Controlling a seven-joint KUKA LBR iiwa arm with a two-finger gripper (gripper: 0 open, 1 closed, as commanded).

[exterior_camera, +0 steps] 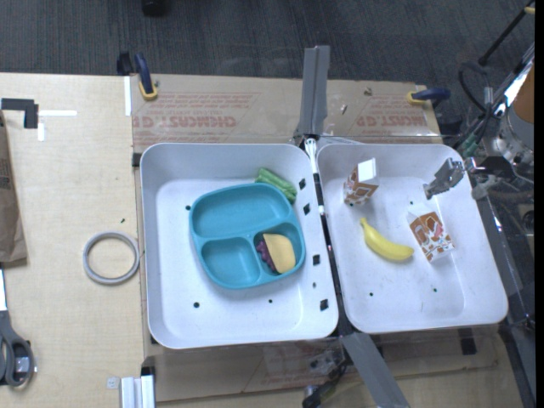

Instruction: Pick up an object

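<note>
Three things lie in the right white bin (476,308): a yellow banana (387,242) mid-floor, two small printed cartons (430,235) beside it. The grey gripper (444,178) hangs near the far right corner, holding nothing. The nearer carton lies just toward the front edge.

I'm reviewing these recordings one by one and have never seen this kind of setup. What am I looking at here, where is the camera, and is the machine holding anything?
One fixed camera looks down at a slant on a bench with two shallow white bins. The grey metal piece at the right is the robot arm's gripper, reaching over the right bin. Nothing shows between its fingers, so it holds nothing. That bin contains a banana and two small cartons. The left bin holds a blue divided tray with a yellow and purple toy food in one compartment, and a green item beside the tray. A tape ring lies on the bench.
</note>
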